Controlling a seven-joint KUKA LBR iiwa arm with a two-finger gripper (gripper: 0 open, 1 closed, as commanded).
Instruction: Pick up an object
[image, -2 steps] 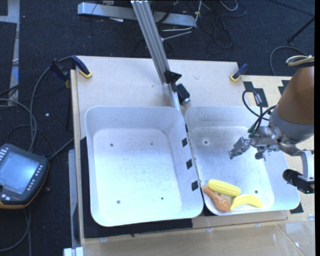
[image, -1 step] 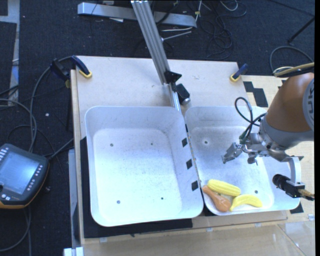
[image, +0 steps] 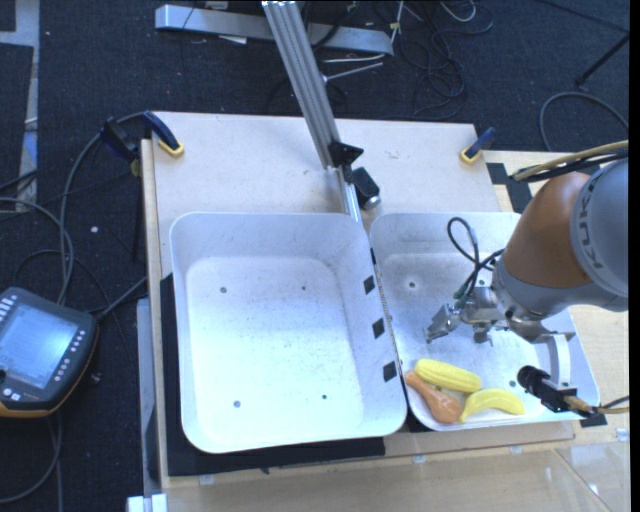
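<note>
- A handheld control pendant (image: 38, 350) lies on the dark floor at the far left, well apart from the bench (image: 260, 160).
- The left bin (image: 190, 300) has a wide white floor, its raised rim running round all four sides — open room everywhere inside it.
- One slanted metal rail (image: 312, 90) comes down from the far side to the seam between the two bins.
- The right bin (image: 420, 245) is free across its far half; its near rim is crowded.
- Three toy pieces lie together at that near edge: one yellow corn cob (image: 448, 375), one orange carrot (image: 434, 397) touching it on the near-left side, and one yellow banana (image: 494, 403) just beside them to the right.
- The gripper (image: 455, 320) hangs over the middle of the right bin, just far of the corn cob and clear of all three pieces — whether its jaws are spread or closed cannot be told, and nothing shows between them.
- The grey arm (image: 570, 240) with its orange band covers the bin's right rim.
</note>
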